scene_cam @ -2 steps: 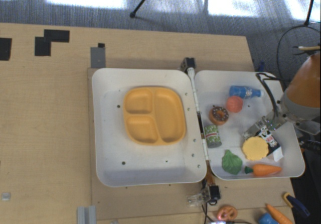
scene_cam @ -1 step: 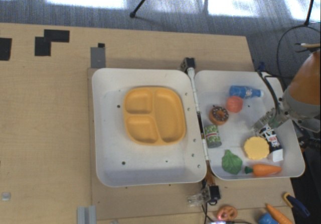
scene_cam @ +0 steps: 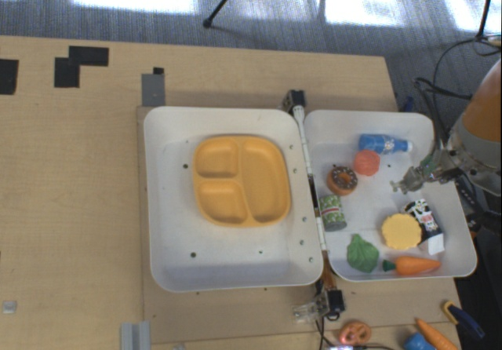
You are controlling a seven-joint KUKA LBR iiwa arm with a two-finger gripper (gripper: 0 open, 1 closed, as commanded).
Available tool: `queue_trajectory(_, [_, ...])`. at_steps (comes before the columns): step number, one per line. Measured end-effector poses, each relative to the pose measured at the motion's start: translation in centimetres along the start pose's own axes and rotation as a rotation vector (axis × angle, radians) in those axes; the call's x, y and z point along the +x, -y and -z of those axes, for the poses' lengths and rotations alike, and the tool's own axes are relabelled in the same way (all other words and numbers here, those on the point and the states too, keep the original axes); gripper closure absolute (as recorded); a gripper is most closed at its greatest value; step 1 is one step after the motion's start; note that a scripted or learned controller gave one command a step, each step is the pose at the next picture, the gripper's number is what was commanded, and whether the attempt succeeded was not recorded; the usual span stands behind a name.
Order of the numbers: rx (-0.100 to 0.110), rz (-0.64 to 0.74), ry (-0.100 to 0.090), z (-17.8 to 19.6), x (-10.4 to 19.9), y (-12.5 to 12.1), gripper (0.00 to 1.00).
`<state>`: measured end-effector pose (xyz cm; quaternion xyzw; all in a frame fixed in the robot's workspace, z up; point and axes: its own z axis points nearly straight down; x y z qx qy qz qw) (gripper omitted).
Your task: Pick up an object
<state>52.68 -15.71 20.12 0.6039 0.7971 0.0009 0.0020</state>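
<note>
The gripper [scene_cam: 409, 179] hangs over the right bin [scene_cam: 342, 127], reaching in from its outer edge, with the arm [scene_cam: 480, 117] and its orange band behind it. Its metal tip is small and blurred here, so whether it is open or shut cannot be told, and nothing can be made out in its hold.

The task leaves the choice of object free, and the candidates all lie in this bin around the gripper. Just beyond it, toward the bin's far wall, sit a red ball [scene_cam: 366, 162] and a blue bottle [scene_cam: 383, 144] lying on its side. Nearer the camera from the gripper, close by, stands a small black-and-white carton [scene_cam: 423, 216], with a yellow disc [scene_cam: 401, 231] beside it. Further out, toward the divider, are a brown doughnut-like piece [scene_cam: 343, 180] and a green can [scene_cam: 332, 212]; at the near wall lie a green vegetable [scene_cam: 361, 253] and a carrot [scene_cam: 416, 265].

The left bin [scene_cam: 169, 207], well away from the gripper, holds a yellow divided plate [scene_cam: 239, 180], likely a drop-off spot.

Judging by position, the gripper is poised above bare bin floor between the ball and the carton, so a grasp looks not yet made.
</note>
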Motion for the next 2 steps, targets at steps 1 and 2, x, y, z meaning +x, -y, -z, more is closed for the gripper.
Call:
queue_trajectory(1, [0.001,0.311,0.0,-4.2,-3.9,-0.3,1.0])
queue_trajectory(2, [0.0,0.097,-0.001,0.0,2.3,0.8,1.0])
